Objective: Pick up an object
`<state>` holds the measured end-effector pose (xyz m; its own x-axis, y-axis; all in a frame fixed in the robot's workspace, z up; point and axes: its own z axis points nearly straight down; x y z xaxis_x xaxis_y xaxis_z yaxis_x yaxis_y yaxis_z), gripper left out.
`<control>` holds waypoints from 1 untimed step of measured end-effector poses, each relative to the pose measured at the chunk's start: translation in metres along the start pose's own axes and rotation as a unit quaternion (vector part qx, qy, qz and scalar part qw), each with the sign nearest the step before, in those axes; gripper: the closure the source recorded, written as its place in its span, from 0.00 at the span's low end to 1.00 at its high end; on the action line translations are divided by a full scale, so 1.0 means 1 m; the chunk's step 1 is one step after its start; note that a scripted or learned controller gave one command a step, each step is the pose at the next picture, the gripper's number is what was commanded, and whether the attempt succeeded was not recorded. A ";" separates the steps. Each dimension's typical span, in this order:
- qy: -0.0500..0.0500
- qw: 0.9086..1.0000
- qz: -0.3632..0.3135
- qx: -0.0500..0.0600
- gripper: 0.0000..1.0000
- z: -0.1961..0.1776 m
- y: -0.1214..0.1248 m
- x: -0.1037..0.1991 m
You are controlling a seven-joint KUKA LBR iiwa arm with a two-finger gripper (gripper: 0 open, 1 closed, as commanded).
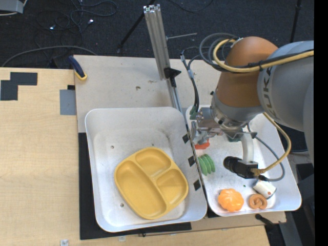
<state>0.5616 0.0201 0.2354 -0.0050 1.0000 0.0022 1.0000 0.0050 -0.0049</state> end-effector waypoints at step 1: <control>0.000 1.000 0.000 -0.001 1.00 -0.002 0.008 0.057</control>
